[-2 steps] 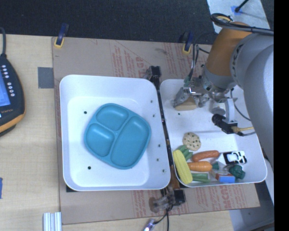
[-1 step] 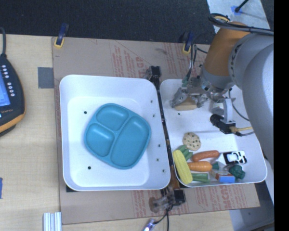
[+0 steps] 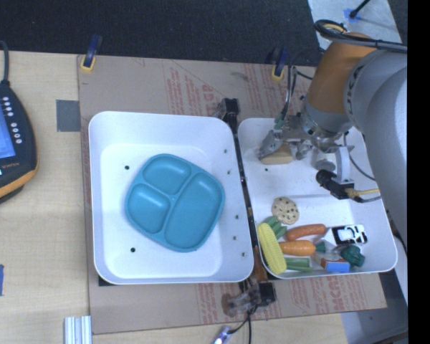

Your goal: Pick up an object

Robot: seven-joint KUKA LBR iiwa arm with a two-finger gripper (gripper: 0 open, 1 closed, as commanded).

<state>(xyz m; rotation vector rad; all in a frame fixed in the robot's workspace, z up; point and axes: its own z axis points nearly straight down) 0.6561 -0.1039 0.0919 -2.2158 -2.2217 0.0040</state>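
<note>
The tool (image 3: 272, 147) is hovering over a tan block (image 3: 276, 159) in the right bin (image 3: 387, 264); its grip I cannot tell.

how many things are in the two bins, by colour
blue: 1, the divided plate in the left bin
yellow: 1, the corn cob
orange: 2, the carrot-like pieces
tan: 2, the cookie and the flat piece by the gripper
black and white: 1, a small toy
total: 7 clear; the pile's remaining green, blue and red bits are too jumbled to count
</note>
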